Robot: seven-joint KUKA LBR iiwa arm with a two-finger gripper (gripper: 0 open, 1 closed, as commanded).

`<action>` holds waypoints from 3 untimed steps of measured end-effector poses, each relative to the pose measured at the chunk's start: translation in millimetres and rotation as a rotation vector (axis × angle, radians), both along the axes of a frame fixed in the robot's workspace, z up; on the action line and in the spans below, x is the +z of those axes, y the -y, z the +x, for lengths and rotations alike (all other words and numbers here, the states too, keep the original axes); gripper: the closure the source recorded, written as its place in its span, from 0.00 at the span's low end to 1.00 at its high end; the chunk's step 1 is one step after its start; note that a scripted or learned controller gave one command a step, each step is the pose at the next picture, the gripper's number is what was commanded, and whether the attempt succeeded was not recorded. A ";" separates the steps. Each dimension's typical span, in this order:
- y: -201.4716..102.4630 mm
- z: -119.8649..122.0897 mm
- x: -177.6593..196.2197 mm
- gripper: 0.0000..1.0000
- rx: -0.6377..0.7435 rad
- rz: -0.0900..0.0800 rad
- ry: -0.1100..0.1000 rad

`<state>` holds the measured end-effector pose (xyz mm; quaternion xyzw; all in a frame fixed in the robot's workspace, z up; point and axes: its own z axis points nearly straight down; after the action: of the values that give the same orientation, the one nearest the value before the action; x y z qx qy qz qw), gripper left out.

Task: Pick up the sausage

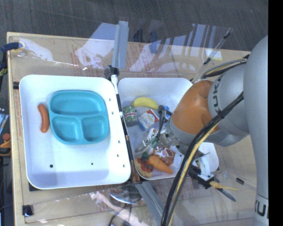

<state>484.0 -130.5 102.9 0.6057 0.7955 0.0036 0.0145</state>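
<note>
The sausage (44,117) is a small orange-red link lying lengthwise on the floor of the left bin (70,173), just left of the blue divided tray (80,116). My gripper (152,141) is far from it, down in the right bin (177,86), among the toy food there. It hovers over or touches a cluttered patch just above a carrot (160,164). The arm's orange band and grey wrist hide much of that bin's right side.
The right bin holds a banana (145,102), a small green-labelled can (129,115), a white packet (148,119) and a pizza slice (146,166) beside the carrot. A raised rim with a metal bar (119,46) above it divides the two bins.
</note>
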 end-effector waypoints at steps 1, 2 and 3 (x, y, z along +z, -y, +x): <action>45.4 -7.8 79.5 0.00 0.043 0.012 -0.030; 40.9 30.2 6.5 0.00 0.130 0.002 -0.010; 79.3 49.5 81.5 0.00 0.115 0.011 -0.030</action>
<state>533.5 -209.8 184.4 0.5593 0.8290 -0.0004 -0.0007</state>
